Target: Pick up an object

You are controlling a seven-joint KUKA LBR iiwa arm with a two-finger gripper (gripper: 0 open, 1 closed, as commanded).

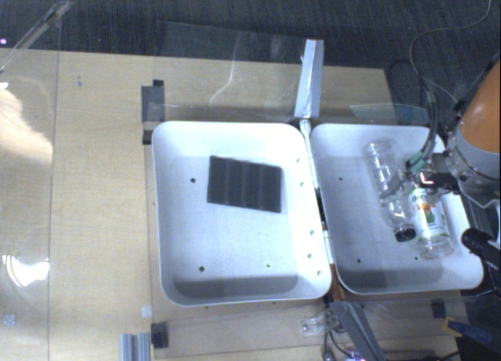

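So the action's all in the right bin (pixel 356 269), the one nearer the arm. Closest to the front rim there's a clear plastic bottle (pixel 432 226) with a greenish label, lying on its side. Right beside it, maybe touching, is a second clear bottle (pixel 389 187) with a dark cap at its near end, also lying down and running toward the back of the bin. Both are see-through against white plastic, so their outlines are pretty mushy from up here.

The gripper (pixel 427 175) sits just above the spot where the two bottles come together, with the grey arm and its orange band (pixel 481 120) coming in from the right. Honestly I can't tell whether the jaws are released or clenched; that whole bit is a tangle of dark hardware, cables and a small red light, and I see nothing clearly between them.

If I were tuning this step: pick one bottle and commit. Straddling both probably means a slip. I'd go for the labelled one, line the jaws across its body rather than along it, come straight down around the middle so it doesn't tip, and close gently since thin plastic squashes and squirts out. Round and lying down, it'll probably roll if only one side gets nudged.

Further over, the left bin (pixel 176 195) has a flat dark rectangular pad (pixel 244 185) lying near its middle, well apart from the arm. Beyond both bins it's just wooden desk (pixel 94 195).
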